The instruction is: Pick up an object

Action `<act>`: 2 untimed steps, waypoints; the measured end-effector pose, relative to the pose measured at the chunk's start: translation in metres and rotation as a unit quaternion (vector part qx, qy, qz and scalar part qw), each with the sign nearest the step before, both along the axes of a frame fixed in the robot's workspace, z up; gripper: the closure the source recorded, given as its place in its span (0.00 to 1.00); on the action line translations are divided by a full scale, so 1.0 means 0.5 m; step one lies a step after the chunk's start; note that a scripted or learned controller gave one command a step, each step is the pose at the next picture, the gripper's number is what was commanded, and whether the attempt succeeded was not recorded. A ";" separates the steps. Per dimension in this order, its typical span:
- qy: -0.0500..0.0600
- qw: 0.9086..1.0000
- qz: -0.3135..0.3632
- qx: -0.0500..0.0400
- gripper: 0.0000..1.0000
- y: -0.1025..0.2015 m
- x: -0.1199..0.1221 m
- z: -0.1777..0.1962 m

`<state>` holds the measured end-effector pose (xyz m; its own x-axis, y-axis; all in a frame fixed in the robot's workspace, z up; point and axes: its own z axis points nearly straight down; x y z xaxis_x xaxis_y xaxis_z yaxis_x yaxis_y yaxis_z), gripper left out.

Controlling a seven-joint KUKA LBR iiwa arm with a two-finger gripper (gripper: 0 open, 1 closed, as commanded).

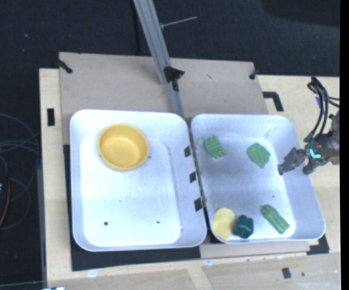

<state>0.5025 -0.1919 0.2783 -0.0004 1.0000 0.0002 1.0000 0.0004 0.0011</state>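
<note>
While the gripper (296,162) hangs at the right rim of the right bin (241,122), it carries nothing, and nothing lies between its fingers. 2 dark fingers appear to spread toward the bin, but at this size the view does not settle whether they stand apart or together, so treat that as unknown.

Candidate objects, all in the right bin:
1. A green block (259,154), nearest the gripper, lying alone on the bin floor.
2. A ridged green piece (214,147), near the divider between the 2 bins.
3. A long green piece (275,219), near the front right corner, tilted.
4. A pale yellow object (223,222) touching a dark teal object (243,226) at the front edge.

The left bin (83,180) holds 1 yellow bowl (124,147), well apart from the gripper.

Recommended procedure, as a judgement:
- Select the green block. It is closest and has free floor on every side.
- Centre the gripper over the block before descending, clear of the bin wall.
- Align the fingers across the block's narrower span.
- Avoid the touching pair at the front edge. A finger is likely to strike the neighbour or the rim.
- Confirm the block sits between the fingers before lifting.
</note>
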 end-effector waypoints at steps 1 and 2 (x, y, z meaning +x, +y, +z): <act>0.000 1.000 0.000 0.000 0.00 0.000 0.000 0.000; 0.002 1.000 -0.001 0.000 0.00 0.001 -0.021 -0.100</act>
